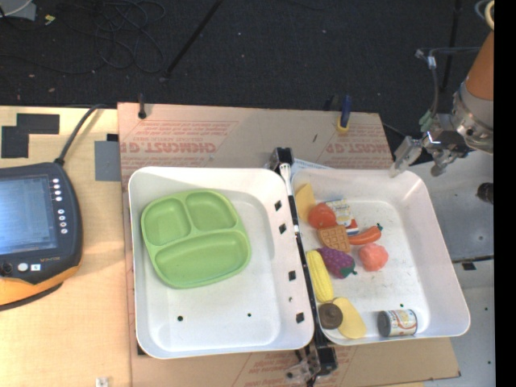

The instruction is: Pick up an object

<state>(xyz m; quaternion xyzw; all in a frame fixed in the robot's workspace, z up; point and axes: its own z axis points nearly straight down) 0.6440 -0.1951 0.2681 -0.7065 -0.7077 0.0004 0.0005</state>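
Observation:
The right bin [439,297] holds several toy foods: a red tomato [322,215], a waffle piece [333,237], a red chili [364,235], a pink peach [372,256], purple grapes [337,260], a corn cob [320,275], a lemon [351,319] and a small can [397,322] lying on its side. My gripper [421,158] hangs above the bin's far right corner, open, with nothing between its fingers. It is well clear of all the objects.
The left bin [210,321] holds a green divided plate [196,237]. A black divider [297,248] runs between the bins. A tablet-like pendant [36,220] lies at the far left of the bench. A yellow banana piece [304,197] lies by the divider.

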